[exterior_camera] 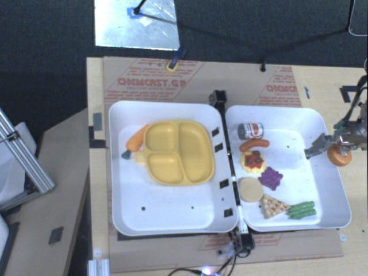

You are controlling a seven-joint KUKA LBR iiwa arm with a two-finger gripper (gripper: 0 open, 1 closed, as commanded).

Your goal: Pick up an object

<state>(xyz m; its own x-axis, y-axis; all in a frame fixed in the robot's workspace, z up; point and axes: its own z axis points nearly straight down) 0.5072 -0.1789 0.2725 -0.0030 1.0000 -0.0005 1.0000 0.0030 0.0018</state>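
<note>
Grey two-finger gripper [315, 149] hangs at the right white plastic bin [333, 180]'s right wall; can't tell how far open, nothing seen held. Nearest target, purple toy grape cluster [270, 178], sits well left of the fingertips: centre above it, descend straight. Count: seven toys right bin, one orange carrot [137, 137] plus one yellow divided plate [177, 152] left.

You are looking at a robotics lab. The bench [172, 79] is lined with printed protective sheeting and bears two white bins [167, 211], with cables [259, 42] trailing over dark carpet.
</note>
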